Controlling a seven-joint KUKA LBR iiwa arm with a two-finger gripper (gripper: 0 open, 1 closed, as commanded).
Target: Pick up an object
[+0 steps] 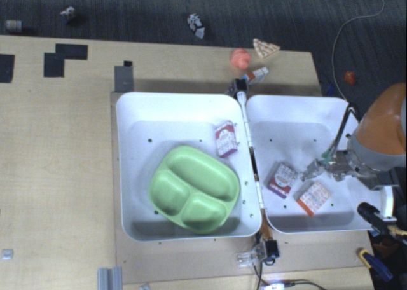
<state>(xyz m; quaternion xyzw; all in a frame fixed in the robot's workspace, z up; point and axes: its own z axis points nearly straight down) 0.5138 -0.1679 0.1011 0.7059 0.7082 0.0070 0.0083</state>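
The right bin holds two small packets. A red and white packet lies near its middle, and an orange and white packet lies just right of it, towards the front. My gripper hangs low over the right bin, just above and between these two packets, close to the orange one. The grey arm with its orange band comes in over the bin's right wall. In the left bin a green divided plate lies flat, with another red and white packet behind it by the divider.
Behind the bins on the bench are an orange ball, a pizza-slice toy and a small tube. Small bits of clutter lie on the dark floor beyond. A thin cable runs down to the wrist.
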